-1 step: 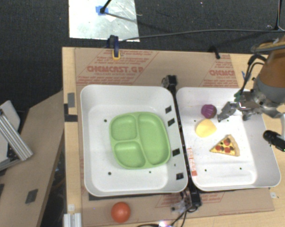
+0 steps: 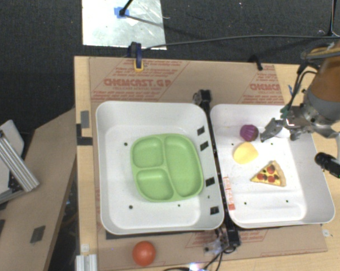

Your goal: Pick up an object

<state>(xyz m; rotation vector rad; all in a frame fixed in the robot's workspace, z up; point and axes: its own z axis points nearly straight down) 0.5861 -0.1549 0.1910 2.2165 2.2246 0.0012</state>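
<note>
We look down on a tabletop that carries two shallow white bins side by side. The left bin holds a green divided plate with three compartments, lying flat near the middle. The right bin holds three small things: a purple ball toward the back, a yellow lump just in front of it and nearly touching it, and a toy pizza slice a little further forward and to the right, lying flat with its point toward the back. The arm reaches in from the right, its orange band above the grey wrist, and the jaws hang over the back part of the right bin, just right of the purple ball and apart from it. We see one grey finger stretched out toward the ball, and the jaws look spread apart with nothing between them. All three things in the right bin rest on its floor. Outside the bins, a red ball sits on the tabletop in front of the left bin, and a blue clamp grips the back edge.
</note>
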